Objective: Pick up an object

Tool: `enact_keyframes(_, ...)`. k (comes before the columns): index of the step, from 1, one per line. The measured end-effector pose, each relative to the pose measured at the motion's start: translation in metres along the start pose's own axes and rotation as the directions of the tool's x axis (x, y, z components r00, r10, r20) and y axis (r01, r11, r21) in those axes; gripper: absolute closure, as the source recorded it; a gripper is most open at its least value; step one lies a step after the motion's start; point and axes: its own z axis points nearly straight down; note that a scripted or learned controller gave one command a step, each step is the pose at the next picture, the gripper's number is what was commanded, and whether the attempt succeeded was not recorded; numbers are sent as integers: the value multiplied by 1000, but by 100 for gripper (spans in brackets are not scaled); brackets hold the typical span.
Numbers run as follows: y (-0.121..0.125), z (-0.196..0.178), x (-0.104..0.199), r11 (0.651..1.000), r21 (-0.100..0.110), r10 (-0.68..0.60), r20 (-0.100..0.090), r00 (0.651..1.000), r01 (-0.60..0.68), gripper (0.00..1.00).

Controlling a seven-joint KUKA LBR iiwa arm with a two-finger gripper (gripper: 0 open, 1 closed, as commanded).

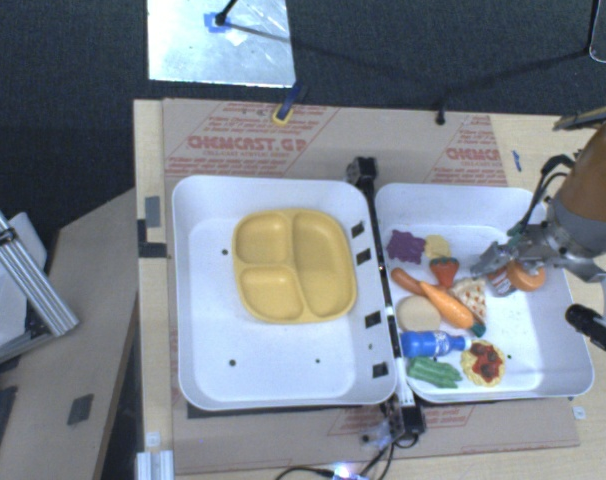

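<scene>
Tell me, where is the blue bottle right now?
The blue bottle lies on its side near the front of the right bin, just above the green beans and left of the little pizza.

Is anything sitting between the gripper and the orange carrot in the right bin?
Yes. The gripper hovers at the right bin's right side, and a pale pizza-slice toy lies between it and the carrot, touching the carrot's tip.
</scene>
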Motion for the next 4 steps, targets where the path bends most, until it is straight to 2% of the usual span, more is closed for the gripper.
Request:
enact_keyframes(1, 0, 32, 1, 1000, 7, -2, -5, 1000, 2, 0)
enact_keyframes(2, 1, 22, 1, 1000, 5, -1, -4, 1000, 1, 100)
enact_keyframes(4, 10, -83, -10, 1000, 3, -4, -3, 1000, 4, 100)
